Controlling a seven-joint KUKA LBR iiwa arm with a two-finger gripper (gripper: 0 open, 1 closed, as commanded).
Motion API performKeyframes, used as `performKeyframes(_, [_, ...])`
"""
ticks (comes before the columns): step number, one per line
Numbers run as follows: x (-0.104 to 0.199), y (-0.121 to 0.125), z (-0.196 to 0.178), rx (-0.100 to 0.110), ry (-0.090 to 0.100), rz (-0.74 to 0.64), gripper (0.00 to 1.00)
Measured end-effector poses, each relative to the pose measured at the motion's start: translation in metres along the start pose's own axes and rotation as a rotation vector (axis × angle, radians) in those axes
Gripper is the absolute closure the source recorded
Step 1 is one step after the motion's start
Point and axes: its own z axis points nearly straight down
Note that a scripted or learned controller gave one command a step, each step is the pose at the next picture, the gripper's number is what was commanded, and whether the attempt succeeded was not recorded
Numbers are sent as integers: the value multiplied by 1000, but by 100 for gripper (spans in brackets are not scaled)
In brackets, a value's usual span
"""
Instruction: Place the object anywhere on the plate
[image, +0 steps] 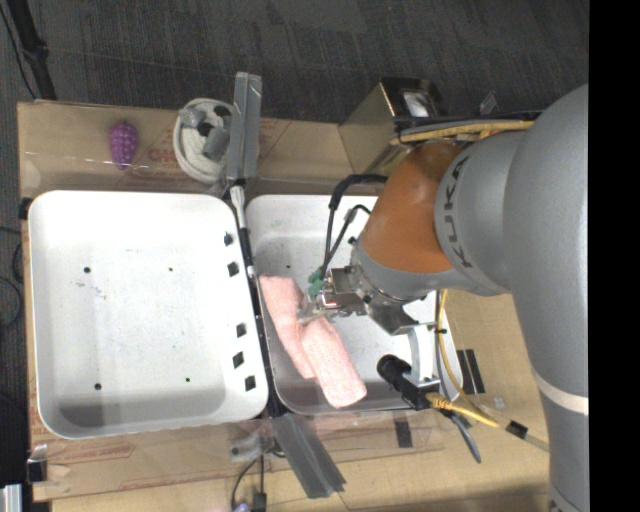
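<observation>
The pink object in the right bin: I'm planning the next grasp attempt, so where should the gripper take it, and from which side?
Probably best across the narrow width of the pink object, near its middle, coming straight down. It lies flat and elongated in the right bin, slanting along the wall nearest the left bin, so that wall would likely block a sideways approach.

Pink object (310, 342), apparently plain; white bins (130, 300).
</observation>
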Motion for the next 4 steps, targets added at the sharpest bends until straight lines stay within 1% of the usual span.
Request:
performKeyframes(1, [1, 1, -40, -1, 1, -7, 100])
performKeyframes(2, [51, -5, -37, 2, 0, -413, 100])
performKeyframes(3, [99, 13, -38, -4, -2, -818, 100])
performKeyframes(4, [152, 20, -34, -4, -4, -1222, 100])
